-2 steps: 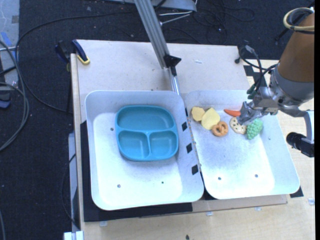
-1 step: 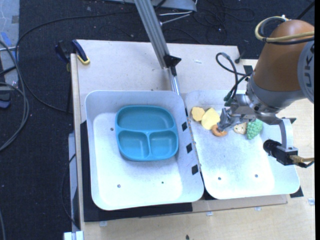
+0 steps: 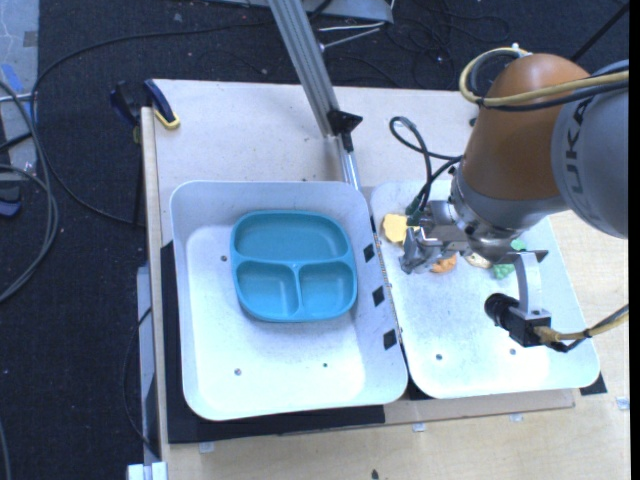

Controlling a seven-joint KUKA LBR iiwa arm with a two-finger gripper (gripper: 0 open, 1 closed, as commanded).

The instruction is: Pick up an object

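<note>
- Camera view: the right bin (image 3: 470,358) is taken as the landmark. The gripper (image 3: 418,256) is seen low over that bin's far-left part, close to the wall shared with the left bin (image 3: 210,368).
- The arm (image 3: 520,148) is seen reaching in over the right bin's far side; much of that bin's far half is covered by the wrist.
- Candidate objects are grouped in the right bin's far-left corner. A yellow object (image 3: 396,229) is seen just beyond the gripper, toward the bin's far wall. An orange object (image 3: 443,263) is seen just beside the gripper, on the side toward the bin's middle. A green object (image 3: 503,265) is partly seen further toward the bin's right wall.
- The deciding relation is judged to be this: the orange object lies nearest, immediately to the inner side of the gripper. Its long axis cannot be told.
- Whether the gripper is released or clenched cannot be told. Nothing is seen grasped.
- A blue divided plate (image 3: 294,266) is seen in the left bin, well apart from the gripper.
</note>
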